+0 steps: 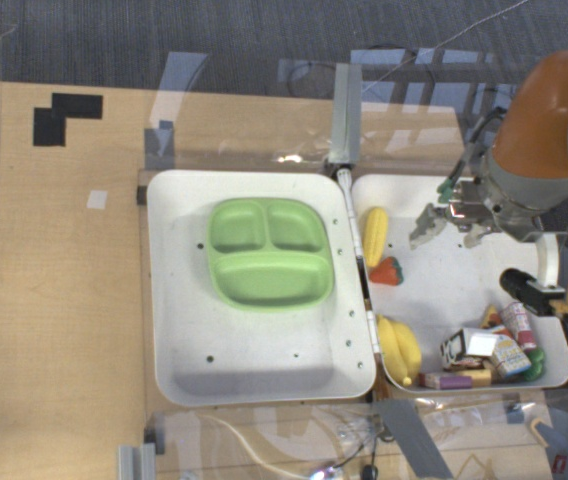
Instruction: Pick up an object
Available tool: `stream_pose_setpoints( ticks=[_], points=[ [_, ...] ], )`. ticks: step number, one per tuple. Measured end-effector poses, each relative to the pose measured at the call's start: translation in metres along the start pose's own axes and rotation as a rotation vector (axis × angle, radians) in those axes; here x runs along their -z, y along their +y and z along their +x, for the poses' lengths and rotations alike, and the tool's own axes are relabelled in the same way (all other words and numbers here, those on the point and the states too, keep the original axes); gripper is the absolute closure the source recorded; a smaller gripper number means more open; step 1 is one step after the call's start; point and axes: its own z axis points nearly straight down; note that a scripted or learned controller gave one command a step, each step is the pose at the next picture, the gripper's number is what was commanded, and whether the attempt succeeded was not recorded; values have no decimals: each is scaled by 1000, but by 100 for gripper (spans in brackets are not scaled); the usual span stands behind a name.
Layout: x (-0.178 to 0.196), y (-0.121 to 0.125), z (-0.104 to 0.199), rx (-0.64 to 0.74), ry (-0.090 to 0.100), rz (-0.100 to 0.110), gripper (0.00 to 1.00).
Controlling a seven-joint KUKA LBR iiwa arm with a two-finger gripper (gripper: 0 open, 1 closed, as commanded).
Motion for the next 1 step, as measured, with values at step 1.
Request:
stream_pose_setpoints(
  ticks=[1],
  points=[
    [-23, 20, 60, 349, 0, -2, 0]
  ],
)
